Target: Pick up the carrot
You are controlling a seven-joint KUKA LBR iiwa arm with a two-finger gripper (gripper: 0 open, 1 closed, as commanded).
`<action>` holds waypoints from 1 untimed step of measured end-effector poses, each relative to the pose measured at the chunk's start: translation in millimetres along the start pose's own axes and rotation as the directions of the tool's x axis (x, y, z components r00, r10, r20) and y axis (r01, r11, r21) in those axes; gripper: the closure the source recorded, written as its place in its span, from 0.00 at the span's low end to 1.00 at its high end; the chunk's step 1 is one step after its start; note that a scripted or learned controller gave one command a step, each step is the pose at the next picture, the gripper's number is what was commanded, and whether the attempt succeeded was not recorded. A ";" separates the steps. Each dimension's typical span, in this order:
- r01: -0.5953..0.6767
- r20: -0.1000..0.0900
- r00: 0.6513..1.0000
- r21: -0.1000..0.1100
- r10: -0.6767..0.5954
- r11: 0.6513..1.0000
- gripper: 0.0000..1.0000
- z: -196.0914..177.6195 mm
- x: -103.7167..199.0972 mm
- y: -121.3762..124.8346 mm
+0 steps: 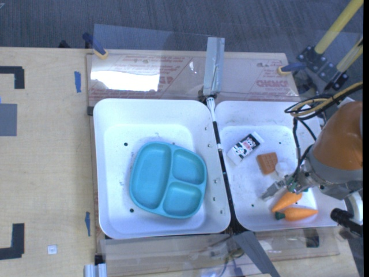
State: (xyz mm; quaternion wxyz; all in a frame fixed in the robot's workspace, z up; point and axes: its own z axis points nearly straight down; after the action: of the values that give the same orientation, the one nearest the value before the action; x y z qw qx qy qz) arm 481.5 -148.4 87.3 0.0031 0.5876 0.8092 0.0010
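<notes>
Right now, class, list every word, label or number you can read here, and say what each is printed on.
Red print on the clear panel behind the bins: mirrored and blurred, not readable.
Black-and-white carton in the right bin: markings too small to read.
Blue divided plate, carrot: no text.

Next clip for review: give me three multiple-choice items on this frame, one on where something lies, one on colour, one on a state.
1. Where does the carrot lie?
A. in the right bin, near its front right corner
B. on the blue tray
C. outside both bins

2. What colour is the divided tray in the left bin?
A. red
B. light blue
C. black

3. How does the carrot stand with the gripper?
A. raised high above the bin
B. resting on the bin floor at the gripper's tip
C. set on the tray

Answers: 1 A, it lies in the right bin; 2 B, the tray is light blue; 3 B, the carrot lies on the floor.
</notes>
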 end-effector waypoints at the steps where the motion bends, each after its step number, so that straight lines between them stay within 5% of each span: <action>1: -0.001 0.003 1.000 -0.006 0.001 1.000 1.00 -11.5 -0.6 2.1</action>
State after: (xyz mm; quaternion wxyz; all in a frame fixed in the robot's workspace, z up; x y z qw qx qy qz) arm 483.6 -148.4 98.7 0.0062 0.5880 0.8088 0.0026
